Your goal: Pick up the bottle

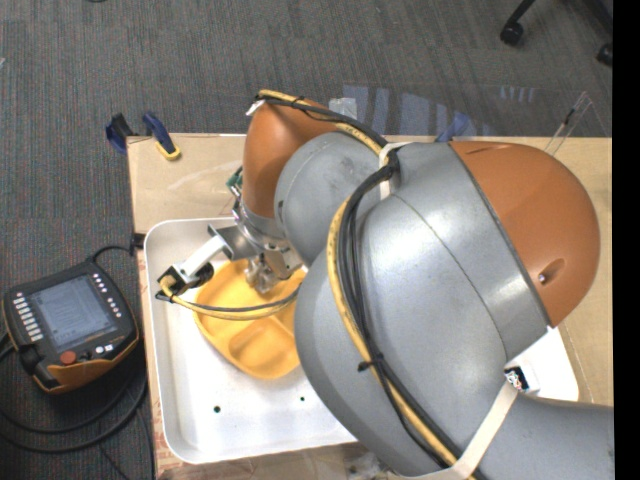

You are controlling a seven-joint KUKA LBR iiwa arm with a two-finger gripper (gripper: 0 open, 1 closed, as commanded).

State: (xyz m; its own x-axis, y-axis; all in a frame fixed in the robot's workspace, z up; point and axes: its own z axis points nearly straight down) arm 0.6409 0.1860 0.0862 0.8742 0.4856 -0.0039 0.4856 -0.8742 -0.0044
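Observation:
The grey arm with its orange band (275, 158) reaches down into the left white bin (190, 408). My gripper (264, 272) is low over a yellow plastic thing (250, 338) in the middle of that bin, at or touching its upper edge. The yellow thing looks hollow and dish-like; I cannot tell whether it is the bottle. The wrist and the arm's bulk hide the fingertips and the bin's right side. A black cable (215, 310) loops from a white and black connector (185, 273) across the yellow thing.
The arm's large grey and orange links (450, 298) cover most of the right bin, with only a white corner (560, 368) showing. Blue clamps (140, 128) sit on the wooden bench's far left corner. A teach pendant (65, 320) lies on the floor at left.

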